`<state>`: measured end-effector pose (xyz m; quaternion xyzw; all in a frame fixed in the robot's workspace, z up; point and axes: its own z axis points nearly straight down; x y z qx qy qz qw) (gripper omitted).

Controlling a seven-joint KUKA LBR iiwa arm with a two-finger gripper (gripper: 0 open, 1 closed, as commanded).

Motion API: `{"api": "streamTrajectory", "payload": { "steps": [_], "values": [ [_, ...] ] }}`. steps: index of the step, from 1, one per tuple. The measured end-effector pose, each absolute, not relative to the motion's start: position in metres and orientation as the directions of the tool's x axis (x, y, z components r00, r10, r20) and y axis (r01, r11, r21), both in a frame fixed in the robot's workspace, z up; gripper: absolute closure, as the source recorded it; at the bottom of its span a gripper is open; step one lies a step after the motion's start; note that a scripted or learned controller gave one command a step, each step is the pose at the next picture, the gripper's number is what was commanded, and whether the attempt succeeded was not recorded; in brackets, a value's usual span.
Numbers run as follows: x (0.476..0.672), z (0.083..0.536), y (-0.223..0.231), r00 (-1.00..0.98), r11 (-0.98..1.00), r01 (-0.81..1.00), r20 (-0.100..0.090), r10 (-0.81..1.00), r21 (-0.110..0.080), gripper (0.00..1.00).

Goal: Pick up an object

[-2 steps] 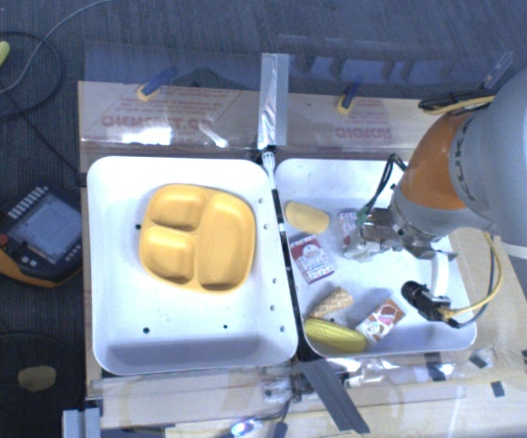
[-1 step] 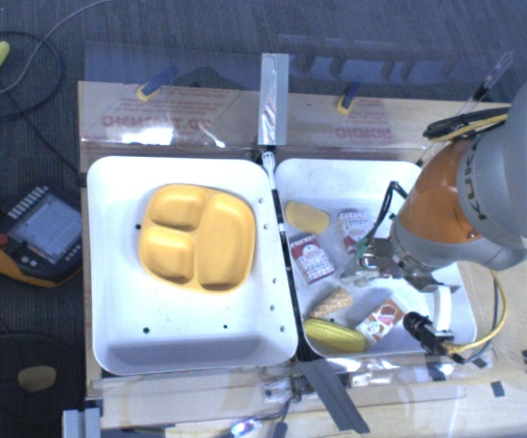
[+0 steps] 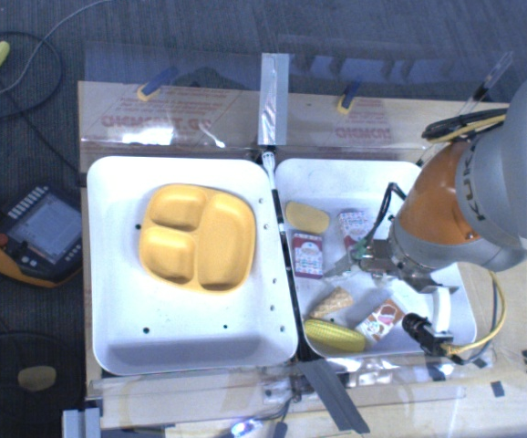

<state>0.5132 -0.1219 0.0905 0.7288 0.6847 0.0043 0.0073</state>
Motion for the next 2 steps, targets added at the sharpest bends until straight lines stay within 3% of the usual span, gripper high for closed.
{"api": "streamTrajectory", "payload": {
  "steps": [1, 2],
  "values": [
    [0.513, 0.091, -0.122, 0.062, -0.062, 0.998, -0.004, 0.998, 0.017, 0.00],
    [0.570, 0.090, -0.134, 0.076, -0.076, 0.997, -0.003, 0.997, 0.012, 0.00]
  ]
}}
